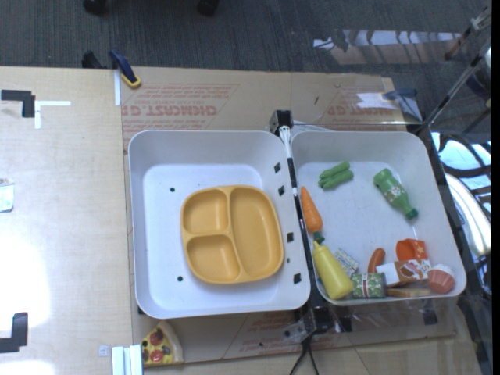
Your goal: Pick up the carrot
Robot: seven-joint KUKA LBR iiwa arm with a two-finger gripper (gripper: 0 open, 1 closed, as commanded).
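Carrot point(311, 210) | orange, tapered, green top | right bin's point(422, 156) left wall | claw unseen

Smooth white plastic is seen in both bins point(148, 233); the carrot point(311, 209) and yellow divided plate point(232, 233) look like glossy plastic, the counter point(55, 209) pale matt wood.

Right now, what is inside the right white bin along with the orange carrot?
The right white bin holds the orange carrot, a yellow bottle, a green bottle, green pods and a packed heap whose lower items are covered.
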